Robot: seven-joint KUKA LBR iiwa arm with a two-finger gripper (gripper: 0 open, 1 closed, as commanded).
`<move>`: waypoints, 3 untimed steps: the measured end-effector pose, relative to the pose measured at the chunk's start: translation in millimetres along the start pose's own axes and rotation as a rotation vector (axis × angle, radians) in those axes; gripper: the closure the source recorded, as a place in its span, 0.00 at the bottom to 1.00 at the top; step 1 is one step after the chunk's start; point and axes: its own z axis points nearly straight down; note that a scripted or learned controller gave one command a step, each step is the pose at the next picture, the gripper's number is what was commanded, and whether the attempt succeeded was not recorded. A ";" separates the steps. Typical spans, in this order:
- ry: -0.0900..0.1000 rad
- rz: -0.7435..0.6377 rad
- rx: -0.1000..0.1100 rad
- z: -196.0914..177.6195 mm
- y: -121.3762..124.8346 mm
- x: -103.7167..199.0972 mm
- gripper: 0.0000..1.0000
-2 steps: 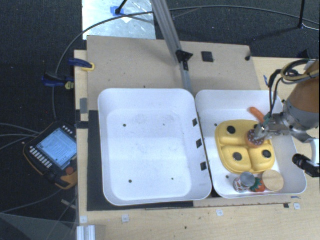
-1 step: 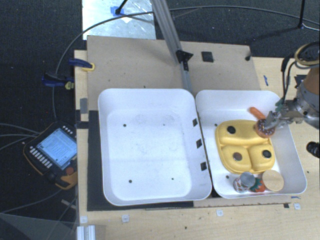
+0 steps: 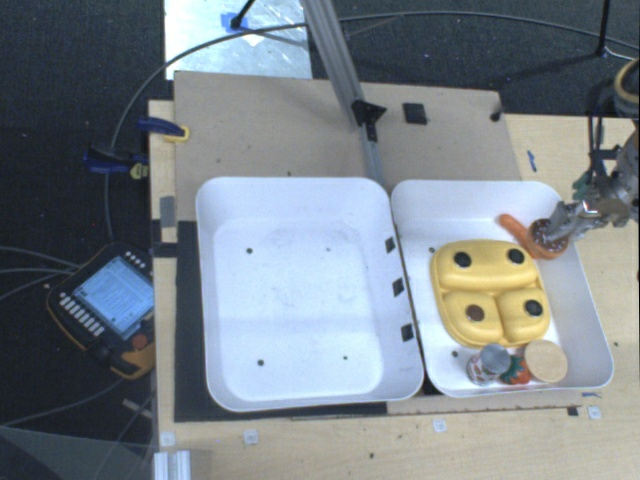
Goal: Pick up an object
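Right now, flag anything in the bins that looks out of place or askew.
Nothing looks spilled or damaged. All objects crowd the right bin: the yellow tray sits slightly skewed, and an orange piece lies near the far wall beside the claw.

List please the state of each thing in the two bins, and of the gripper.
Yellow moulded piece: lies flat in the right bin, dark spots on top.
Orange piece: lies beside the gripper.
Small objects: clustered at the bin's near edge.
Round tan disc: lies flat among them.
Gripper: low over the right bin's far right side.
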 end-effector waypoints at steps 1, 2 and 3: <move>0.004 -0.004 0.005 -7.2 0.8 51.9 1.00; 0.004 -0.004 0.006 -12.4 1.6 103.6 1.00; 0.004 -0.004 0.007 3.6 -0.2 159.8 1.00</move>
